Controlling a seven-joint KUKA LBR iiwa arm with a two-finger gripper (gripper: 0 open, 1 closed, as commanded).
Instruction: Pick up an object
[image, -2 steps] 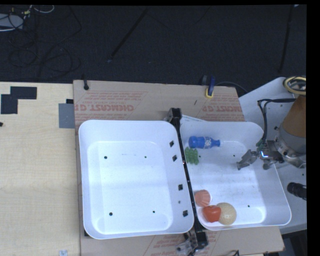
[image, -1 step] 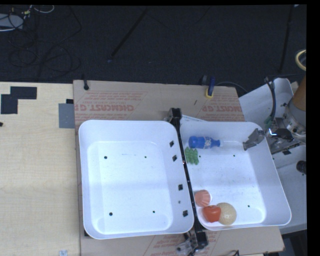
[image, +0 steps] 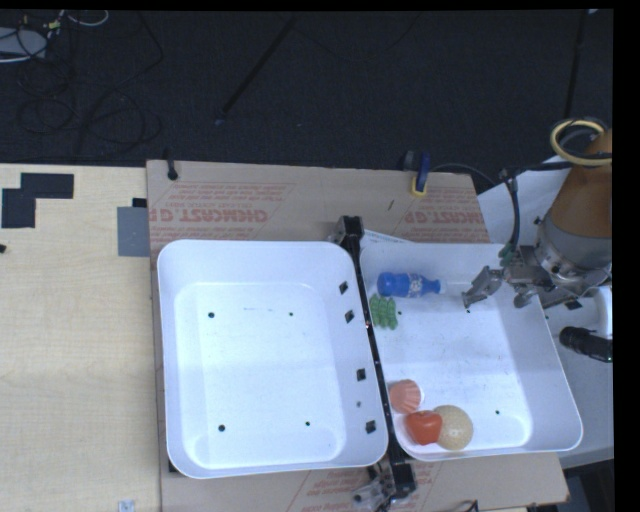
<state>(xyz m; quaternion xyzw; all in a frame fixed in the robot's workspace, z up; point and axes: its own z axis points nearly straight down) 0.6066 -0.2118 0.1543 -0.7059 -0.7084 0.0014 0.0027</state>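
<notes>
The right bin (image: 520, 400) holds several small objects. A blue bottle (image: 406, 285) lies on its side near the far left corner, with a green knobbly piece (image: 384, 312) just in front of it. At the near left corner sit a pale orange piece (image: 404, 395), a red piece (image: 424, 427) and a yellowish ball (image: 455, 427), bunched together. My gripper (image: 502, 291) hangs over the bin's far right part, about a hand's width right of the blue bottle. Its fingers (image: 481, 286) are spread open with nothing between them.
The left bin (image: 170, 350) adjoins the right one along a black divider (image: 365, 340). Both rest on a cardboard sheet (image: 260, 205). The grey arm with its orange band (image: 580, 205) comes in over the right rim. A black cable (image: 590, 345) lies right of the bin.
</notes>
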